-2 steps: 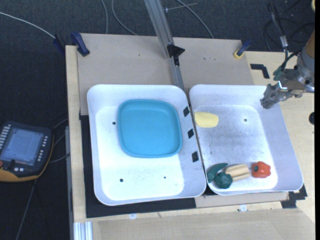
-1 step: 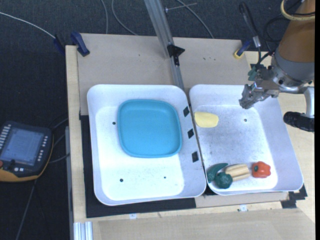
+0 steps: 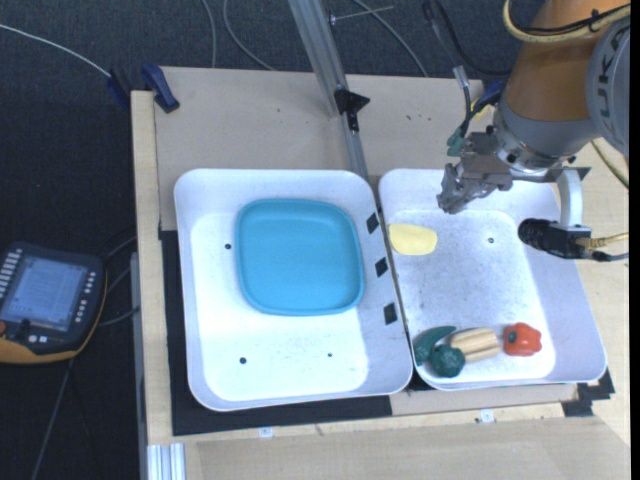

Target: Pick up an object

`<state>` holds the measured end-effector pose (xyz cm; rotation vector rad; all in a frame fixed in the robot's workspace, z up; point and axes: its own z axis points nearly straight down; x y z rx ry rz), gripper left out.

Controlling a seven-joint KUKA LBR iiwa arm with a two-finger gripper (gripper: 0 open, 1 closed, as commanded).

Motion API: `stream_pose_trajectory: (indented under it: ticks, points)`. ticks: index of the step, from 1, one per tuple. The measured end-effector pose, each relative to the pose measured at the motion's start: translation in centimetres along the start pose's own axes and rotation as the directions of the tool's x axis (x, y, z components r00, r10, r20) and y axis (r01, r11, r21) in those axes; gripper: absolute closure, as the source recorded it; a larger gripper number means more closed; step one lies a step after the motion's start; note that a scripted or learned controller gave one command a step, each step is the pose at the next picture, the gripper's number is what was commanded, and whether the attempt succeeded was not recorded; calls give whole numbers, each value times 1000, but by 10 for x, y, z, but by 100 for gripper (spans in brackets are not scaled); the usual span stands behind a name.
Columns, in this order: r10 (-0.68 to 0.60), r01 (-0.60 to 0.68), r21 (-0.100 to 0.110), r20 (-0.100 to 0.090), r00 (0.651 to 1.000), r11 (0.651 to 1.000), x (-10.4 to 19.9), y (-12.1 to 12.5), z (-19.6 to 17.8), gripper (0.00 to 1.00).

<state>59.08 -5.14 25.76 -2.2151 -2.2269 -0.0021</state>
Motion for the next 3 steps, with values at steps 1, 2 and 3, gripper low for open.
stream_pose_trajectory:
  ticks: [1,2,3]
  points:
    - [1,-1,0,0,1000,1000,51,21,0,100]
    - [1,-1,0,0,1000,1000,101,31,0,100]
    - [2,-2,1,1,1000,1000,143,39,9,100]
